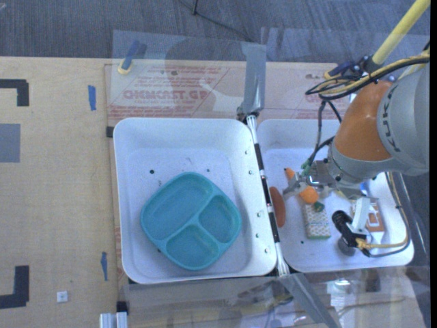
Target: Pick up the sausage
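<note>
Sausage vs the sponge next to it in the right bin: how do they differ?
Colour: the sausage is reddish brown; the sponge is pale and speckled.
Shape: the sausage is a long narrow rod with rounded ends; the sponge is a flat rectangular block.
Place: the sausage lies by the right bin's left wall; the sponge sits nearer the middle, just below the gripper.
Shared: both lie flat, long axis running roughly up and down the view.
</note>
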